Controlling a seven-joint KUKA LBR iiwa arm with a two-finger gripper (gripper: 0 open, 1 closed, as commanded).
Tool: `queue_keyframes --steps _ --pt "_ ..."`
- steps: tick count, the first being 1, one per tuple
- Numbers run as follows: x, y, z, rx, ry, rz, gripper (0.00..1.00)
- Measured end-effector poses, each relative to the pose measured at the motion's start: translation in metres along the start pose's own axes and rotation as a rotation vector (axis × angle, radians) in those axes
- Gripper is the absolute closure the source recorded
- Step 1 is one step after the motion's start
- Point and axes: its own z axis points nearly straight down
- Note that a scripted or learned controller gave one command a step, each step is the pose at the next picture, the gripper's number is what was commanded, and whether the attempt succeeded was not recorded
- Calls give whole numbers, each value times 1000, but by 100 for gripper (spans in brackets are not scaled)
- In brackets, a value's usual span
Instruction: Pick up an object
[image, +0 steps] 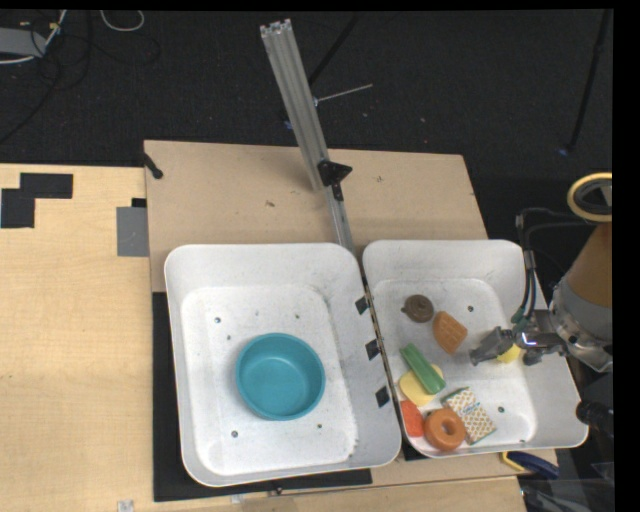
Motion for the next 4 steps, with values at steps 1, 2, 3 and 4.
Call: queue_keyframes --steps 1,2,3,4 --pt "2 -1 42 0 0 0 0" --pt "1 -1 31 -3 -1 1 100" --pt "4 -1 -31 -8 -2 0 100" --pt "4 -1 -54 -5 -1 0 100"
